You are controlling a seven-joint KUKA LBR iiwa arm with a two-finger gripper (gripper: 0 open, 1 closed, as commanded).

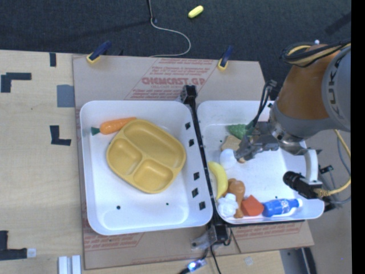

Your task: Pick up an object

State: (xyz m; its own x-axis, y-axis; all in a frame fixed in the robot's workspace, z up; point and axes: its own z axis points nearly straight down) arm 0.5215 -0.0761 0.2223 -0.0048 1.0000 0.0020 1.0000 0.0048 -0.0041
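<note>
Gripper lowered into the right white bin (pixel 296 170) to pick something up.

The dark two-finger gripper (pixel 244 153) is placed just beside a small white round object (pixel 227 157), near the green toy (pixel 238 131); its opening cannot be told, and nothing is seen held.

Dark carpet floor (pixel 68 16) (beyond bench); pale wooden benchtop (pixel 34 170), cardboard sheet (pixel 165 79).

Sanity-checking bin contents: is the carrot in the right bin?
No, the carrot lies in the left bin, against the yellow tray.
</note>
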